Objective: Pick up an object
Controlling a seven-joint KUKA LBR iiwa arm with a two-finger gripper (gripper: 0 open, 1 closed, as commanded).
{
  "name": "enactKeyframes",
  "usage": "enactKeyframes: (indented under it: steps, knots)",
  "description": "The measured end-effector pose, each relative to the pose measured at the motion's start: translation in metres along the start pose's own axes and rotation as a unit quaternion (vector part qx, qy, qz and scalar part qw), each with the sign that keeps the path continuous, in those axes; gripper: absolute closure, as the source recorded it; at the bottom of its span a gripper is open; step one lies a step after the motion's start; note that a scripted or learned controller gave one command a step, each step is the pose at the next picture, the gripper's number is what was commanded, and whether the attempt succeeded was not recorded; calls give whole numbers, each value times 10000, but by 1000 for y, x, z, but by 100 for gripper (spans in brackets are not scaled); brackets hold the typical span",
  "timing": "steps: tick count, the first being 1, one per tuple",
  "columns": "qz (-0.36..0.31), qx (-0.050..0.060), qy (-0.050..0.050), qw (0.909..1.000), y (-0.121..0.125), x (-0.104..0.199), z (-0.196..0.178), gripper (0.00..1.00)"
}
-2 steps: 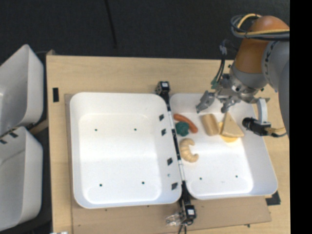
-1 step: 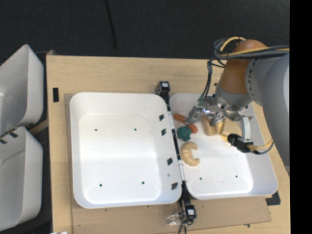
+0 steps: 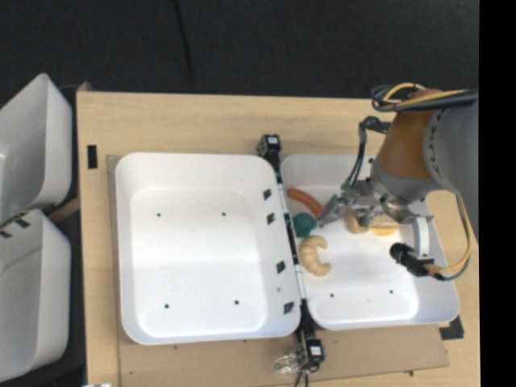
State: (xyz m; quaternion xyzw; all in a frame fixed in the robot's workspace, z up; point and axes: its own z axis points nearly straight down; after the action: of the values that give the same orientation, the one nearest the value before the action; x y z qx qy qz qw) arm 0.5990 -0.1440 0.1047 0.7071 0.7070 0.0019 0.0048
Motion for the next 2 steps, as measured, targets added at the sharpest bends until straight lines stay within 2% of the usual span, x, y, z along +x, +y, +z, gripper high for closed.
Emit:
enactKeyframes:
  steps: [1,2]
  knots:
    - [43,5,-32,10000,-54,34,-1,0]
    - [-2,-24,-7,10000,-88,24,-1,0]
